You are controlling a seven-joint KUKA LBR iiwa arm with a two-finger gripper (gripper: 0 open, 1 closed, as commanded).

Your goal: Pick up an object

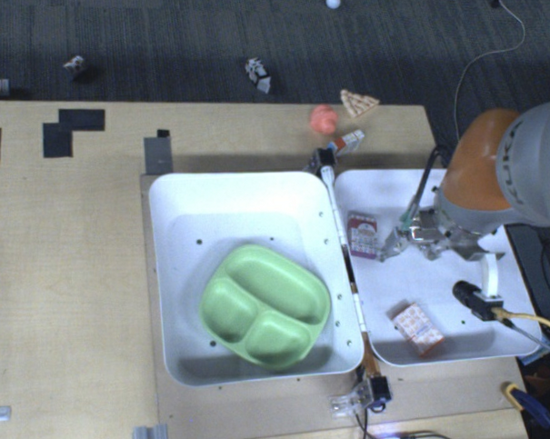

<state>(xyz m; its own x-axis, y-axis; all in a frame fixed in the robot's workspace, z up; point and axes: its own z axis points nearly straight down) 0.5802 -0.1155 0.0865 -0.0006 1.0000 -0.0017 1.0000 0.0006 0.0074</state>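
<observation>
In the camera view, the gripper is seen low in the right bin, just beside a small red-and-white packet near the bins' shared edge; a second packet lies apart toward the front wall. Whether the fingers are spread cannot be told. A green divided tray fills much of the left bin on the wooden tabletop.

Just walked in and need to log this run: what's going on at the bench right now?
A grey robot arm with an orange band reaches in from the right over the right bin. Its gripper sits low beside a small red-and-white packet near that bin's left wall. I can't tell whether it has hold of the packet. A second small box lies nearer the bin's front. The left bin holds a green divided tray, untouched.
</observation>
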